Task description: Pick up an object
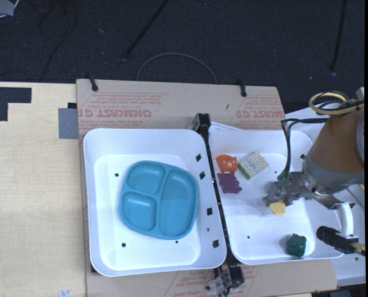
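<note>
In the right bin (pixel 258 246) lie an orange-red piece (pixel 226 163), a purple piece (pixel 229 183), a small patterned green-and-white block (pixel 253 164), a yellow piece (pixel 277 209) and a dark green object (pixel 295 245). My gripper (pixel 278 197) is low in the right bin, right over the yellow piece, which peeks out just below it. The arm's orange band (pixel 335 144) rises to the right. The other objects lie apart from the gripper.
The left bin (pixel 103 228) holds a blue sectioned plate (pixel 159 198). A black divider (pixel 211 190) runs between the bins. Cables (pixel 329 101) loop near the arm at the right. Cardboard (pixel 171 107) lies under the bins.
</note>
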`<state>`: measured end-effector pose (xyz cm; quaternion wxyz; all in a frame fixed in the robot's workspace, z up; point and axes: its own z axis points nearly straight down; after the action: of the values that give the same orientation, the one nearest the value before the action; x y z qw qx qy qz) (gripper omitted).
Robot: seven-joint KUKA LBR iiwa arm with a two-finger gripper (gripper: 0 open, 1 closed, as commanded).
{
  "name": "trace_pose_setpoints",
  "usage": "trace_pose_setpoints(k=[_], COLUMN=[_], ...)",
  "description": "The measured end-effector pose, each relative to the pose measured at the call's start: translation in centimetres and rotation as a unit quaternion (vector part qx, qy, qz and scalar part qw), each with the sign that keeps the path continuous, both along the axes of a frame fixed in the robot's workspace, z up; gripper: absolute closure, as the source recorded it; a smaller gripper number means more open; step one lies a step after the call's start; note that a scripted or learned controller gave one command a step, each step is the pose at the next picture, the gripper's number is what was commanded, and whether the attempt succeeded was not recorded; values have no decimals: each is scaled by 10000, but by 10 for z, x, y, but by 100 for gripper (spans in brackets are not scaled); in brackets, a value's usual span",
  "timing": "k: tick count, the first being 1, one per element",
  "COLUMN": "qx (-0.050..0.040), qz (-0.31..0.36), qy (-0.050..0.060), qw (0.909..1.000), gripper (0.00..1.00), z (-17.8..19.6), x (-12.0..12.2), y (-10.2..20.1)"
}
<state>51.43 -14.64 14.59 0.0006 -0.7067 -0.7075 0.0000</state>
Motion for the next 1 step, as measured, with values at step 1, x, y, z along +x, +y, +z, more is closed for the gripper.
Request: trace_pose_setpoints(k=[1], qx=[-3], qz=[-3], qy=[-5], qw=[10000], gripper=[100], z=[42], x=[-1], y=[0])
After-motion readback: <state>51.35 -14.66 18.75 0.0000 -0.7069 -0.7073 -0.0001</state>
